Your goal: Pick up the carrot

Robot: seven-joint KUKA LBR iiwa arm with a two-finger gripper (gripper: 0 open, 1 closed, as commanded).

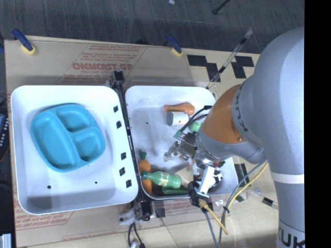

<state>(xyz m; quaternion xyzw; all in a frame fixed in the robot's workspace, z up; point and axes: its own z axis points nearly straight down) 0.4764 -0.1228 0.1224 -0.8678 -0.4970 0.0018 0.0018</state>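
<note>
Grey arm (282, 112); orange band (227, 119)

The hand (176, 151) hangs low in the right bin (150, 99), near the carrot (144, 166) and a green bottle (164, 179) (both at the near-left corner); a blue tray (66, 136) fills the left bin (23, 190).

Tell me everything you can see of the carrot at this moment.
The carrot shows as a small orange rounded end in the right bin, at its near left corner by the bin wall. Only a short stretch is visible; the rest seems tucked under the green bottle, which lies against it. The gripper is off to its right, not touching it.
</note>
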